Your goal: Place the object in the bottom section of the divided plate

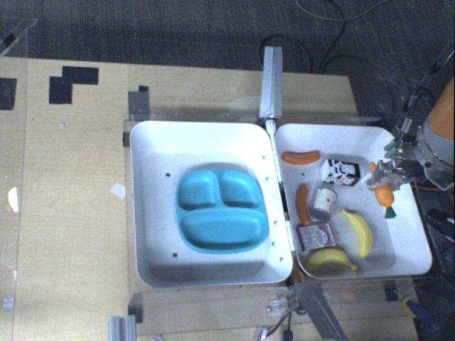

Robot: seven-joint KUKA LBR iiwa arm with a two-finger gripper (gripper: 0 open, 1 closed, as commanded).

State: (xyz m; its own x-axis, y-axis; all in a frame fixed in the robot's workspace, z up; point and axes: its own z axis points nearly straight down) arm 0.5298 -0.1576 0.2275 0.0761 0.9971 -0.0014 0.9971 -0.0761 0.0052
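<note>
The blue divided plate point(222, 210) lies in the left bin point(153, 190); its wide bottom section point(224, 231) holds nothing. My gripper point(384, 182) hangs over the right side of the right bin point(409, 251). A small orange carrot point(384, 197) with a green tip sits between its fingers, so the gripper is shut on it. The carrot points toward the bin's front edge.
The right bin also holds an orange sausage point(301, 158), a black-and-white item point(342, 171), a small can point(323, 200), a red sausage point(303, 202), a banana point(359, 231), a yellow fruit point(330, 261) and a pink packet point(313, 236). A metal post point(271, 84) stands behind the bins' divide.
</note>
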